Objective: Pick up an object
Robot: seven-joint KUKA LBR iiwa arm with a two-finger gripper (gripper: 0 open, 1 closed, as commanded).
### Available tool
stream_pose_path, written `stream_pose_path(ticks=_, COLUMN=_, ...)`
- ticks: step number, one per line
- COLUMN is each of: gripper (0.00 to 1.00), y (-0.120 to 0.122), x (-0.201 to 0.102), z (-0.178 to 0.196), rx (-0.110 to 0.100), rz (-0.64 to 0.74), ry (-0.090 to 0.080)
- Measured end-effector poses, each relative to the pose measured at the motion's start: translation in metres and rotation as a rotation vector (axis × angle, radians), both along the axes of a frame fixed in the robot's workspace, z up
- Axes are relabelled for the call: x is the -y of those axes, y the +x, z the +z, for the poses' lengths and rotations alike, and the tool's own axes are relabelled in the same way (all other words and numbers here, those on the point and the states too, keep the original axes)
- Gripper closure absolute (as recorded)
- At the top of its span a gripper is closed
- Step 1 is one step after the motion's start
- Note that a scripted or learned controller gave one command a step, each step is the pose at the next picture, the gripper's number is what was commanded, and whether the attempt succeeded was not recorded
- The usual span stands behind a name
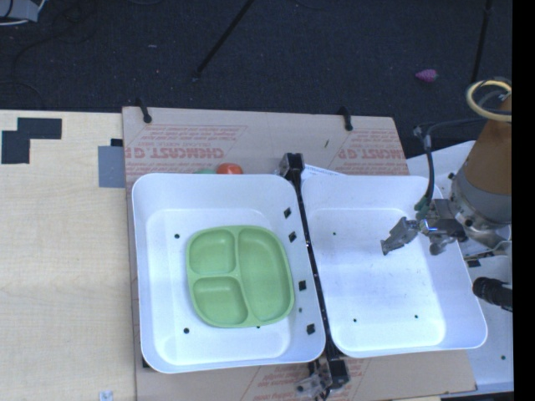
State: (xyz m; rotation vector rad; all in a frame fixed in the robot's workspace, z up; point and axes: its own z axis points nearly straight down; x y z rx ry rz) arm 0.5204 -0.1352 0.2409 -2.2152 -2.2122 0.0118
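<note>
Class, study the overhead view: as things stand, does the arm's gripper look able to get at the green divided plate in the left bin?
Probably yes. The gripper is over the right bin, while the green divided plate lies uncovered in the left bin; only the low divider lies between.

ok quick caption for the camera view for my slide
KUKA arm's gripper hovers over the right bin; a green divided plate lies in the left bin.

a green divided plate [241,276] lies in the left white bin [159,324]; the end effector [399,238] hovers over the right bin [468,332], at the frame's right.
</note>
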Motion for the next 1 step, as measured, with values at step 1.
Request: stream_pose_path(ticks=1, gripper=0.00, y=0.0020, x=0.0002, z=0.0053, rx=0.010, rz=0.002, ry=-0.001)
